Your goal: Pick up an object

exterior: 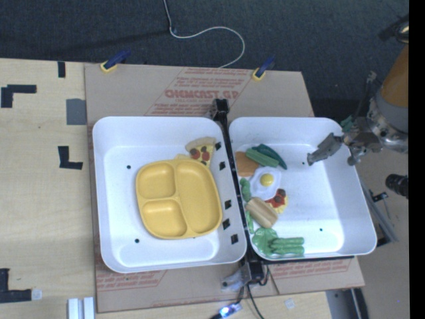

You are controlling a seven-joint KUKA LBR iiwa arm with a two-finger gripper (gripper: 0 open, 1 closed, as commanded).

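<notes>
— Our claw (330, 146) hangs over the right bin's (332, 231) 2 o'clock corner; can we tell its spread?

— We cannot. Toy food (267, 201) crowds the 9 o'clock wall (fried egg (267, 180) topmost); we'd descend squarely on one piece, clear of the wall.

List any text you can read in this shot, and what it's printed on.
Red lettering on the cardboard sheet under the bins: upside down and blurred, not readable.
Fainter red print on the cardboard's front edge: too blurred to read.
</notes>
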